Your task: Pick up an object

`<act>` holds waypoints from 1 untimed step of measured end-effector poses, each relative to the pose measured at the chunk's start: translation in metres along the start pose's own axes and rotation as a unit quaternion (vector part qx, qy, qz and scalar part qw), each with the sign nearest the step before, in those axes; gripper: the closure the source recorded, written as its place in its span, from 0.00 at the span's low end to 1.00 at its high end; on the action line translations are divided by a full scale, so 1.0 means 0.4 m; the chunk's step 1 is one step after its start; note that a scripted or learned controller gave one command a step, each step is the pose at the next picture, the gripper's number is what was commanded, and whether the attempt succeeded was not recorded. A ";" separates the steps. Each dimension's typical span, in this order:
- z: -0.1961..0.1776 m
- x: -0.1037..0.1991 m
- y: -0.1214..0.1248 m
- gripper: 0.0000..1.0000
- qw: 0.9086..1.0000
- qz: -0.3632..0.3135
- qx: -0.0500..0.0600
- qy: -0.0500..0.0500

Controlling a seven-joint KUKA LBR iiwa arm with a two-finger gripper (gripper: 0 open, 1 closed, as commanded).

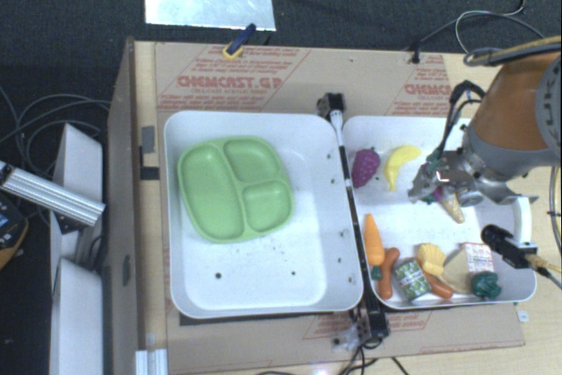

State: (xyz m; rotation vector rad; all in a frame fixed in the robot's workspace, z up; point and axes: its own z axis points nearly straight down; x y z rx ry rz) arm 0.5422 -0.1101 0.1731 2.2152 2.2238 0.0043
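Observation:
The right bin (413, 136) holds toy food. Purple grapes (365, 165) and a yellow banana (402, 162) lie near its back left. An orange carrot (374, 240) lies along the left wall. A green-labelled can (409, 280), a pale yellow piece (429, 256), a white packet (478, 258) and a dark green piece (486, 284) crowd the front. My gripper (439, 186) hangs low over the bin's middle, just right of the banana. A tan cone-shaped toy (453, 208) pokes out right below it; whether it is gripped is unclear.
The left bin (263, 277) carries a light green divided plate (234, 188). A divider with a black clip (332, 105) runs between the bins. The grey arm with its orange band (518, 110) enters from the right above the bin. Cables trail behind.

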 end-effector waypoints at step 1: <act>-0.102 0.190 0.002 1.00 1.000 0.000 0.001 0.001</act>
